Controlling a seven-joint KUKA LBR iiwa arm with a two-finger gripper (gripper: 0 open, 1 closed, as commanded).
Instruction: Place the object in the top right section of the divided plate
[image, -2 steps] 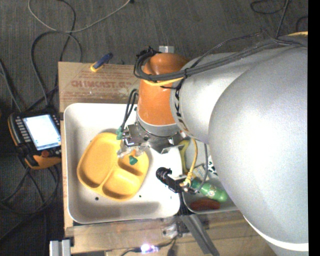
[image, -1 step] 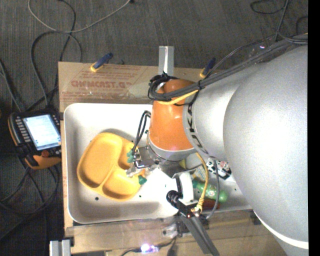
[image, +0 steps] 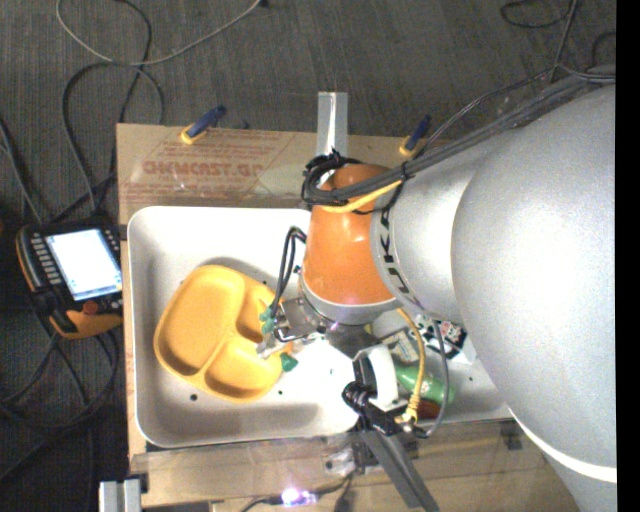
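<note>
Yellow divided plate (image: 208, 330) (right rim under the arm (image: 345, 255)) sits mid-bin (image: 145, 300).

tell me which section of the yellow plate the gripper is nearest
The gripper hangs at the right rim of the divided plate, beside the small lower-right section. The large left section lies farther off.

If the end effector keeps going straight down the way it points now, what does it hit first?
Most likely the right edge of the yellow divided plate, just under the end effector in the left white bin. Depth is unclear from above.
</note>
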